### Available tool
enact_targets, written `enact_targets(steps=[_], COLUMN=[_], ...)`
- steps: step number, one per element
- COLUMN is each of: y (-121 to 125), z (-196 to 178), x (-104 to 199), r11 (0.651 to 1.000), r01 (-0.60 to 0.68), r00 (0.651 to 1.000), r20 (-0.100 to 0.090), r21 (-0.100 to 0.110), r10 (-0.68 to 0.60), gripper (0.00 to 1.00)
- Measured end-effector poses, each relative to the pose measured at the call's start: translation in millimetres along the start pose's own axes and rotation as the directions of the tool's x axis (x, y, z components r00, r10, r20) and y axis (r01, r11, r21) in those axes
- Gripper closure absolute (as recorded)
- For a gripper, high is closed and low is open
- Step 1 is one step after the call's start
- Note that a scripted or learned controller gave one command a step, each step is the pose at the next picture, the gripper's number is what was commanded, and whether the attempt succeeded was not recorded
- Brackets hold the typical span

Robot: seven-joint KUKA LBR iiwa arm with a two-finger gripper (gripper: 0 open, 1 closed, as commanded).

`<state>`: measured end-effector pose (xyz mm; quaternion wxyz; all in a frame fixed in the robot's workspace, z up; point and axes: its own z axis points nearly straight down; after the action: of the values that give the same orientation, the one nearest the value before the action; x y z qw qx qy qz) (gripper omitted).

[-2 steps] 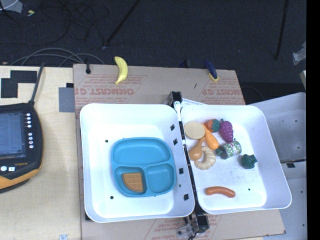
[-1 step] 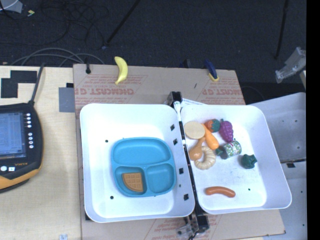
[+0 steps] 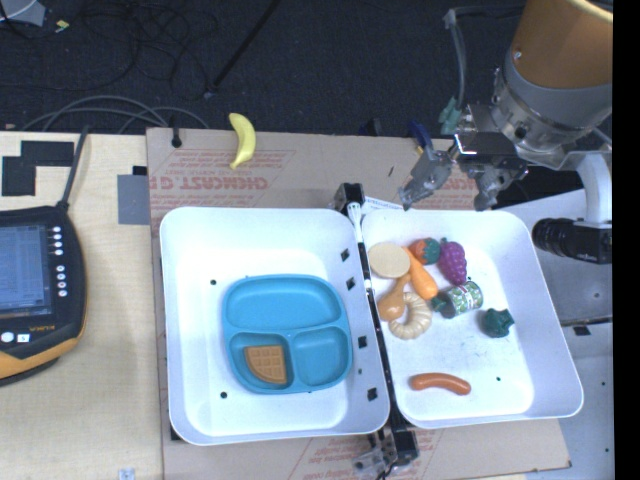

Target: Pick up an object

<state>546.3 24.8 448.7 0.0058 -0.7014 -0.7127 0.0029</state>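
Gripper [image 3: 455,188] up over the back edge of the right bin [image 3: 545,268], fingers spread wide, nothing between them. Plenty to pick from, all of it toward the front of the bin from the tool: grapes [image 3: 453,260] closest, pretty much straight below and a bit forward, touching a small red fruit [image 3: 428,250] on their left. Carrot [image 3: 422,280] just past that, long axis running diagonally from back-left to front-right, wedged in with a beige disc [image 3: 388,260], a pale gourd [image 3: 395,301] and a pretzel [image 3: 413,320]. Can [image 3: 462,298] on its side next to the carrot tip, green chunk [image 3: 497,320] just off to its right. Crowded cluster, so probably easy to bump neighbours going for anything in the middle. Sausage [image 3: 440,383] lying alone near the front wall, long axis roughly left-right, well apart from the rest: likely the cleanest grab, but the longest reach. Left bin [image 3: 190,268] holding a blue tray [image 3: 290,330] with a waffle [image 3: 265,363] in one compartment, further off across the divider. Banana [image 3: 241,138] outside both bins on the cardboard [image 3: 300,173], well away. Nothing blocking the straight drop to the grapes.
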Motion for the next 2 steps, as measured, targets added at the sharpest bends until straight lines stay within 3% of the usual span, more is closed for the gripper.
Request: enact_targets(steps=[1, 2], y=[-37.9, -36.2], z=[-94.1, -98.0], x=[8.4, 10.2], r11=[1.0, 1.0], r01=[-0.012, -0.007], r00=[1.0, 1.0], r20=[0.003, 0.005], r21=[-0.018, -0.006], r10=[0.013, 0.007], gripper=[0.0, 1.0])
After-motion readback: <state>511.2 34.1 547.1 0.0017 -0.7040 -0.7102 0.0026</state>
